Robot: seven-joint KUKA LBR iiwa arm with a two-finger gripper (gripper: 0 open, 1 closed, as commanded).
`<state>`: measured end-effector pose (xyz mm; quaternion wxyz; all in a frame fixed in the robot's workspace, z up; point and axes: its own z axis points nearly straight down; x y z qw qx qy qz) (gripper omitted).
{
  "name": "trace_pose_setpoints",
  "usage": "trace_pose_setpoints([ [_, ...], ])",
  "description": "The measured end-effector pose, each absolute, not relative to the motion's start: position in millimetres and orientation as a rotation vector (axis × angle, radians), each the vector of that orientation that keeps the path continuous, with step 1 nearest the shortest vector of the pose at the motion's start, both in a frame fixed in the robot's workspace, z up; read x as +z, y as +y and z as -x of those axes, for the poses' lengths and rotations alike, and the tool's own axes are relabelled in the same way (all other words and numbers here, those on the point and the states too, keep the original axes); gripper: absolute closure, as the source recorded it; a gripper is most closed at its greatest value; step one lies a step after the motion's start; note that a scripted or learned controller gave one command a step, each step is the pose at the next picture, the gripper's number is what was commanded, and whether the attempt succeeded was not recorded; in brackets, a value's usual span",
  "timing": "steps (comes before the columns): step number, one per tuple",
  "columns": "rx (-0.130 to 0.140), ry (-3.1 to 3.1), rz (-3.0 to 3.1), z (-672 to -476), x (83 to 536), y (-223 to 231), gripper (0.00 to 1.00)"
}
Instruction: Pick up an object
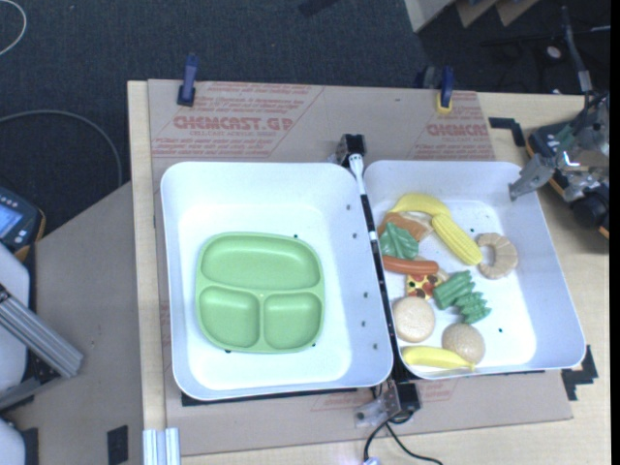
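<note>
From above, the surface carries two shallow white bins side by side. The left bin holds a green divided plate lying flat near its middle. The right bin holds a cluster of toy food toward its left half: a yellow banana at the top, a corn cob just below it, a tan ring-shaped piece to the right of the corn, a green leafy piece, two round tan pieces near the front, and another yellow piece against the front wall. The hand sits at the right bin's far right corner, above the rim and well apart from the food; nothing lies between its fingers, which look spread somewhat, though they are small and dark here.
</note>
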<state>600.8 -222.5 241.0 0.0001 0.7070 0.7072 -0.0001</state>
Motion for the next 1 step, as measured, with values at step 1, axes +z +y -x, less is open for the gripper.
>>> trace_pose_setpoints([
  [1,-0.004,2.233,-2.223,-637.8,121.2,-188.2,0.00],
])
